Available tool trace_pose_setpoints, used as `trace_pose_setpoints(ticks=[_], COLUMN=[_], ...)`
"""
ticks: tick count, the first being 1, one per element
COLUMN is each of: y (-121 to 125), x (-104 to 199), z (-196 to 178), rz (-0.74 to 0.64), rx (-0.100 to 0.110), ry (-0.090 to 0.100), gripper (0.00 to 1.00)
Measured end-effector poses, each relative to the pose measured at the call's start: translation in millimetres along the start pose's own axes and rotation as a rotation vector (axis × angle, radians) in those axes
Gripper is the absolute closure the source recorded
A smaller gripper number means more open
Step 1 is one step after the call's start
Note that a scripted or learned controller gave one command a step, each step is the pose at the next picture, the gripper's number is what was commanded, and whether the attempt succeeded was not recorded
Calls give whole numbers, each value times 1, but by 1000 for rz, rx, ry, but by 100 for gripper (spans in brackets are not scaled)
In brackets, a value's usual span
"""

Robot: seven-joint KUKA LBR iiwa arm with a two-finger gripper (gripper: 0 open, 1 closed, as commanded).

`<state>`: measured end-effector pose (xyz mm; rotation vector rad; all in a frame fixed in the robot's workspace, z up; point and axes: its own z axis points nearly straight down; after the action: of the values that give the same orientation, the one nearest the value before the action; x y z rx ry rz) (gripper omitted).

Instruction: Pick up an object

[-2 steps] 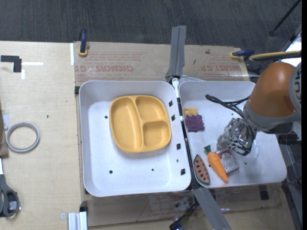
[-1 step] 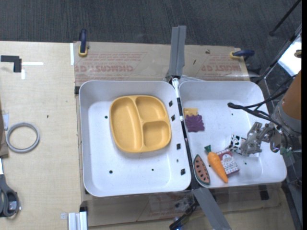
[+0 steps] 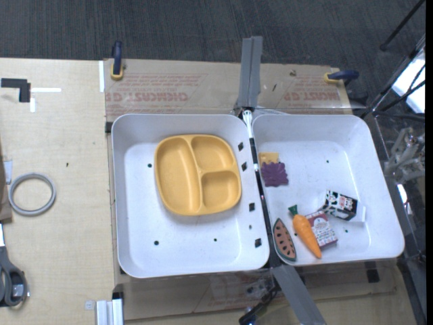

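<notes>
Two bins are sitting side by side on the desk (image 3: 61, 114), their inner walls touching along the middle. In the left bin (image 3: 128, 235) a divided plate (image 3: 198, 174) is lying toward the far right part, near the shared wall. In the right bin (image 3: 365, 147) a bunch of toy grapes (image 3: 274, 173) is lying at the left, close to the shared wall, with a small block (image 3: 269, 158) touching its far side. Toward the near side, a watermelon slice (image 3: 285, 240) is resting against the near left corner, a carrot (image 3: 306, 232) lying just right of it. A small packet (image 3: 324, 228) is touching the carrot's right side, and a small carton (image 3: 342, 205) is lying right of that, slightly farther. On the desk well left of the bins, a roll of tape (image 3: 30, 193) is lying flat, with scissors (image 3: 12, 284) nearer, at the left edge.
</notes>
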<state>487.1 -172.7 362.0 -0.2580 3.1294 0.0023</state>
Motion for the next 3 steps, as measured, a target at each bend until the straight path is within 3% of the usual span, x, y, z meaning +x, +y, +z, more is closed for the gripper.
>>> trace_pose_setpoints(ticks=[1,2,3], y=[-27,-27,-51], x=[-33,-33,-71], z=[164,164,250], rz=[705,705,786], rx=[1,1,0], ry=[5,5,-6], gripper=[100,0,0])
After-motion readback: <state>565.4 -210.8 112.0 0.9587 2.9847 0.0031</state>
